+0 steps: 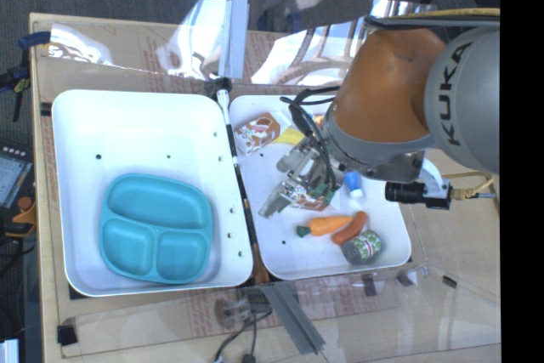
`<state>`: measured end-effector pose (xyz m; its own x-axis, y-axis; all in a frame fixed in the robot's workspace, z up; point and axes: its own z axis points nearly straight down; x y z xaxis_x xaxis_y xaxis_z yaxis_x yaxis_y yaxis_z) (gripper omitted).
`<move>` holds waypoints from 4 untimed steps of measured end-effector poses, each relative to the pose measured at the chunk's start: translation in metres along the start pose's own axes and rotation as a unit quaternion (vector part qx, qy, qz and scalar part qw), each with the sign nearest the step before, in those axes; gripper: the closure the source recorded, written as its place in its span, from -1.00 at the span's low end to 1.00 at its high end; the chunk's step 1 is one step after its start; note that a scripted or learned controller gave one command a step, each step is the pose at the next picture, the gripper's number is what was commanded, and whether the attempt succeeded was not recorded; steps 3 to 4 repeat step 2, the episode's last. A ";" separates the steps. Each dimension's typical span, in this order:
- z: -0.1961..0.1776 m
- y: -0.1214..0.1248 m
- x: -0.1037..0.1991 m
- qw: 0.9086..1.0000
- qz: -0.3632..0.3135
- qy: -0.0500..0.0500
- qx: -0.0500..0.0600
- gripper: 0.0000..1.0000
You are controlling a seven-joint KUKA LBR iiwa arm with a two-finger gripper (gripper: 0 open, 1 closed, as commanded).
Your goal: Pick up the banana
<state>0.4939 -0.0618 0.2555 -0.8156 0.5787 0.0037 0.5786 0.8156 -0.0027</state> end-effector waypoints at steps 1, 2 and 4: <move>0.086 -0.076 -0.031 1.000 0.030 0.002 0.001 -1.00; 0.161 -0.054 -0.020 0.999 0.049 -0.013 0.004 -1.00; 0.161 -0.054 -0.020 0.999 0.049 -0.013 0.004 -1.00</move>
